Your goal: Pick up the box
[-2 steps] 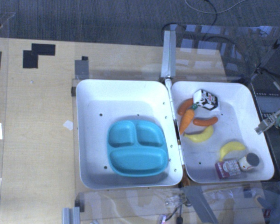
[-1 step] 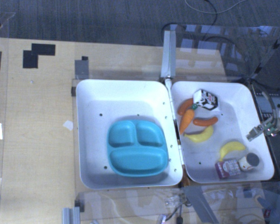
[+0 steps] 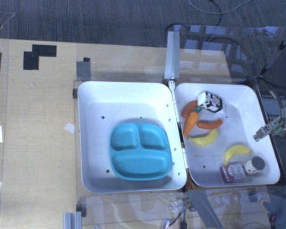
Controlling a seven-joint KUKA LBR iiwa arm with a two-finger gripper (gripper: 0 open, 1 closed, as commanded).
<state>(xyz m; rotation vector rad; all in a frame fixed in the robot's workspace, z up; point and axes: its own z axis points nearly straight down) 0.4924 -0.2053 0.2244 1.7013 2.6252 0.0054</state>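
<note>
Bins: two; left bin (image 3: pixel 93 128), right bin (image 3: pixel 248 97).
Left bin: one blue three-part tray (image 3: pixel 140 150).
Right bin: one box, two bananas, one carrot, one sausage, one bottle.
Box (image 3: pixel 209 102): small, black-and-white print, tilted, at the far edge.
Gripper (image 3: pixel 264 132): over right rim; open or closed, cannot tell.

My bench (image 3: pixel 38 128) carries two white bins side by side: left bin (image 3: pixel 93 128), right bin (image 3: pixel 248 109), touching.

Carrot (image 3: pixel 191 122) and sausage (image 3: pixel 209 125) crowd the box (image 3: pixel 209 102); its right side lies open.
</note>
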